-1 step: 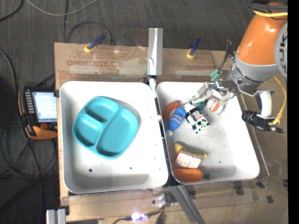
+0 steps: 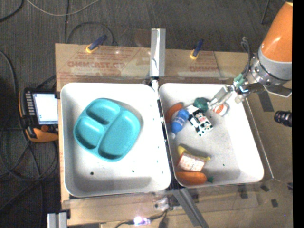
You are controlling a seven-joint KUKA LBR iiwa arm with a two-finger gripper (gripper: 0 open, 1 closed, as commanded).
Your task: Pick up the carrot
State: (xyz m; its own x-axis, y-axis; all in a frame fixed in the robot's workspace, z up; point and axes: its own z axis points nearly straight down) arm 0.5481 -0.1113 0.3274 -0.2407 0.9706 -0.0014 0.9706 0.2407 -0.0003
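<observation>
**Robot arm reaches over cluttered bin, carrot lies at the near wall**

A grey arm with an orange band (image 2: pixel 280 32) reaches in above a tabletop (image 2: pixel 114 63) of pale brown board printed with faded red lettering, which carries two shallow white bins side by side. The floor around it is dark ribbed carpet strewn with loose cables. All places here are given from the right bin (image 2: pixel 247 141), a smooth white plastic tub with rounded corners.

The end effector (image 2: pixel 223 98) hangs over that bin's far right part, its slim pale fingers slanting down toward the bin's middle; whether they are spread or closed cannot be told, and nothing is seen between them. Just under them lies a small round white-and-orange thing (image 2: pixel 219 109), and just beside that a dark green lump (image 2: pixel 201 102).

The carrot (image 2: pixel 191 177), a smooth orange taper, lies along the bin's near wall, well apart from the end effector. Touching it on the far side is a flat packet with a red-and-white label (image 2: pixel 191 163).

Against the bin's left wall a blue bottle (image 2: pixel 179 121) leans on a rounded orange shape (image 2: pixel 172 111). A black-and-white patterned block (image 2: pixel 201 121) lies at the bin's middle.

Left of the bin, its neighbour (image 2: pixel 71 175) holds a glossy turquoise divided plate (image 2: pixel 108 128).
</observation>
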